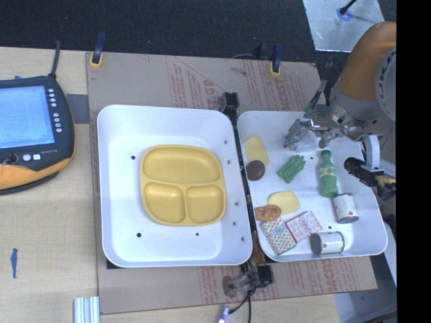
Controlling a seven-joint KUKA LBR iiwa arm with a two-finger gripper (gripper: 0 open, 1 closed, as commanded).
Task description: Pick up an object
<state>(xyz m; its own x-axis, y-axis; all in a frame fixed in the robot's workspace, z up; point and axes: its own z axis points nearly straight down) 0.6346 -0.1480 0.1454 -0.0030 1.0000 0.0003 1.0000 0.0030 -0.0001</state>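
The metal 2-finger tool (308, 132) hangs over the far part of the right shallow white bin (377, 244), its fingers (293, 137) spread apart with nothing between them, under the grey arm with the orange band (369, 52) that enters from the right. Just nearer the camera than the tool lie a ridged green plastic block (291, 168) and a green plastic bottle (327, 173), near each other but apart, with bare white floor around both. Toward the bin's left wall sit a pale yellow oblong piece (256, 149) and a dark brown round piece (255, 171), touching or nearly so, close against the divider. Further forward lie a yellow wedge-like piece (285, 201), a small brown pastry-like ring (268, 213), 2 red-and-white patterned packets (291, 232) side by side, and 2 small silver cans: 1 (345, 207) near the right wall, 1 (328, 243) lying by the near rim. The near half of this bin is crowded; the far right corner has open floor. The left shallow white bin (118, 180) holds a yellow 3-compartment plastic tray (182, 184) in its middle, with open margin on every side. On the wooden bench (47, 247), well to the left, rests a control pendant with a lit screen (30, 130).
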